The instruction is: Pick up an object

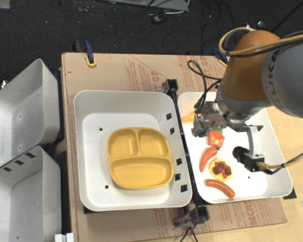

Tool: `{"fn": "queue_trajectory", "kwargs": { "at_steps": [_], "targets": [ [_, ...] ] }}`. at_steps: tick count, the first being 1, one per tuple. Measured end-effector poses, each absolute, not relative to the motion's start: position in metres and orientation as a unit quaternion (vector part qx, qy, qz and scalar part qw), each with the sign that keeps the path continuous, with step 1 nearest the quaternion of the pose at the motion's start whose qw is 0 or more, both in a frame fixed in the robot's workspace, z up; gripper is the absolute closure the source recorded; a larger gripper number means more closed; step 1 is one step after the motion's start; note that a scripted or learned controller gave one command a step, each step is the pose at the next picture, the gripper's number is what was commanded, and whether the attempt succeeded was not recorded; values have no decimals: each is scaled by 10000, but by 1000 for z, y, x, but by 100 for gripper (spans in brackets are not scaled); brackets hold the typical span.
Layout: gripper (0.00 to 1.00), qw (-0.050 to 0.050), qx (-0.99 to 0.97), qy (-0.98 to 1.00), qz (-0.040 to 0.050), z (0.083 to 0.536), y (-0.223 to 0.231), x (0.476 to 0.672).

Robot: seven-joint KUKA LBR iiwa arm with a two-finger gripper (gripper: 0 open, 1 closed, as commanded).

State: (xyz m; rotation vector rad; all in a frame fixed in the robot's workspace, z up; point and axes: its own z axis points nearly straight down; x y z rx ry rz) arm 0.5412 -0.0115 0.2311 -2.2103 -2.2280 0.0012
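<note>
I'm hovering the gripper [208, 127], grip state unclear to me, over the strawberry [216, 139] at right-centre; it's looking light, stiff, slippery, so I'm favouring its flanks

Cardboard sheet [131, 67]: faint red print ran beside and below the left bin [83, 102]; no word could be read.

Orange food piece [188, 117] half behind wrist.

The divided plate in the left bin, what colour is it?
Yellow, a mustard shade; the divided plate shows plainly in the camera view.
</note>
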Motion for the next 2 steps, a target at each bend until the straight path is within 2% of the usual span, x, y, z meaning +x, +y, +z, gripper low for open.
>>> {"fn": "queue_trajectory", "kwargs": {
  "at_steps": [2],
  "targets": [
    [100, -3, -7044, -7098, -10, 220, 89, 566]
  ]
}}
